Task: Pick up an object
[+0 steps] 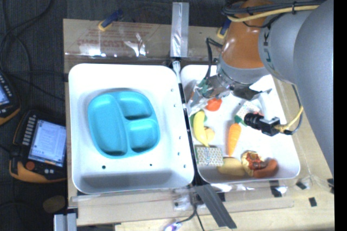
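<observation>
While the gripper, finger state indeterminable, hangs just above the red tomato, banana and carrot lie below it.

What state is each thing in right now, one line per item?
Gripper: low in the right bin, over the red toy.
Blue tray: flat in the left bin.
Banana: lying loose.
Carrot: lying loose.
</observation>
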`<state>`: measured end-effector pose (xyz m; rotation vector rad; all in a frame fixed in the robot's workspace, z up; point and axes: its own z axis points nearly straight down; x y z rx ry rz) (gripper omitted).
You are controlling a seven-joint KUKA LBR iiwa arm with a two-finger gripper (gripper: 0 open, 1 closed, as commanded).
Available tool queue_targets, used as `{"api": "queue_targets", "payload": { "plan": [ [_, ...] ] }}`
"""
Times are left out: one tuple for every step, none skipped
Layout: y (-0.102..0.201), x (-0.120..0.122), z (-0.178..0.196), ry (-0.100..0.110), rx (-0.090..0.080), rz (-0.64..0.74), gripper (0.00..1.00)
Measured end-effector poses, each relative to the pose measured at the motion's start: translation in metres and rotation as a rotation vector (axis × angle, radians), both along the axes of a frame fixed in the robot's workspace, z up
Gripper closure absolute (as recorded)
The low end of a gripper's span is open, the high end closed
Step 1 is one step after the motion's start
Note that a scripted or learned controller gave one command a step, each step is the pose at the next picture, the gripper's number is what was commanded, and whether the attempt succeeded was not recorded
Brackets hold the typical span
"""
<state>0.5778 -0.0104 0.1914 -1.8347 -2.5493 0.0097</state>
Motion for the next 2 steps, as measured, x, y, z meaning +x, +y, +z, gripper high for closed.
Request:
{"api": "queue_targets", "payload": {
  "plan": [
    [-0.0002,0.0,0.0,0.0,-0.001,0.0,0.0],
    [-0.0002,-0.0001,0.0,0.0,-0.001,0.0,0.0]
  ]
}}
